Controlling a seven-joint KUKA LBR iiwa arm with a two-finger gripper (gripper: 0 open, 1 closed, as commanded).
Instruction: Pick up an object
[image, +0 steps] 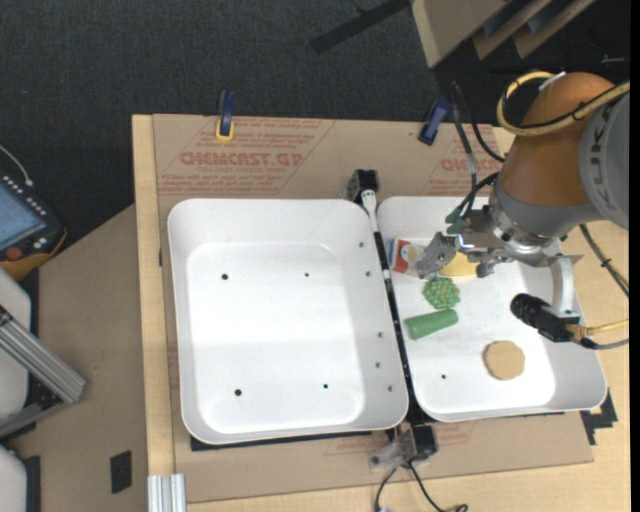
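Note:
The right bin holds a round bumpy green object, a green cylinder lying just below it, a tan round disc, a yellow piece partly hidden under the arm, and a small red and white item near the bin's left wall. My gripper hangs over the upper part of that bin, just above the bumpy green object and over the yellow piece. Nothing can be seen between its fingers.
The left bin lies beside the right one, on a cardboard sheet held by blue clips. A black cable end hangs from the arm over the right bin. Small black clamps sit at the bins' seam.

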